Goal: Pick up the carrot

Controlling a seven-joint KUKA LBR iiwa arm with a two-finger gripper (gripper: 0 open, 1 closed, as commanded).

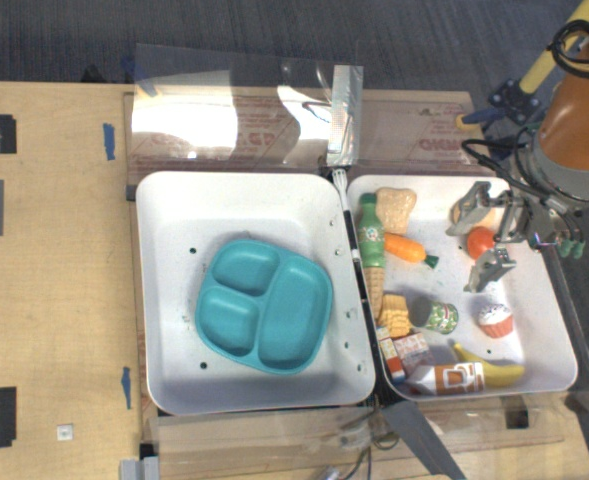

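Pincer (482, 239) over right bin (554, 313); carrot (406, 249)

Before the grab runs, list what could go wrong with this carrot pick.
1. The carrot lies against the green bottle, so a finger may nudge or catch the bottle instead.
2. The end effector sits over a red-orange item, well right of the carrot; closing here would likely take the wrong thing.

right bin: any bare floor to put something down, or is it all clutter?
Bare floor lies in the right bin between the carrot, the claw and the green ball. The left edge is crowded: green bottle, crackers; the banana lines the near wall.
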